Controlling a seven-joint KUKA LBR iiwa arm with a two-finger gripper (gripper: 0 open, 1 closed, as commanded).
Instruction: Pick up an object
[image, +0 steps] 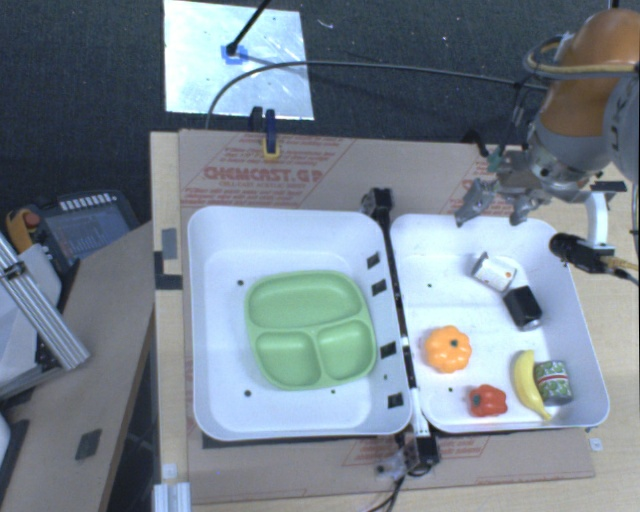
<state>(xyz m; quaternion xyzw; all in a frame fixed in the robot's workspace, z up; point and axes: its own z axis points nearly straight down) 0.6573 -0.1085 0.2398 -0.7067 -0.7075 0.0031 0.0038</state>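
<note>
My gripper (497, 208) hangs over the far edge of the right bin (440, 240), its two fingers spread apart with nothing between them. Below it in that bin lie a small white cup on its side (495, 271) and a black block (523, 306). Nearer the front are an orange pumpkin (448, 348), a red pepper (487, 400), a yellow banana (526, 381) and a small green-labelled can (552, 382).
The left bin (215, 250) holds a green divided plate (308, 328). Black clips (381, 205) run along the seam between the bins. A teach pendant (85, 228) and an aluminium rail (40, 310) sit off the bench at the left.
</note>
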